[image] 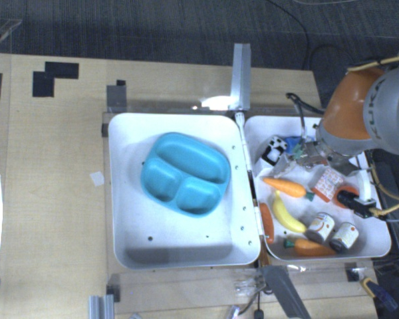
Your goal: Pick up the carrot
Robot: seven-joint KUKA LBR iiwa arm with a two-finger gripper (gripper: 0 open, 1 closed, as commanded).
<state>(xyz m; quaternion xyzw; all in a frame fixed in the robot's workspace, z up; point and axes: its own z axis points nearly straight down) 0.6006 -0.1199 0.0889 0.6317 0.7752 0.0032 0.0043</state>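
Two white bins sit on the table; the orange tapered carrot lies in the right-hand white bin, just below the claw, whose grip I cannot tell.

Blue divided plate in white bin; orange carrot, yellow banana, black-and-white spotted toy in the other.

Two white bins, one blue divided tray, two carrots, one banana, two small cans.
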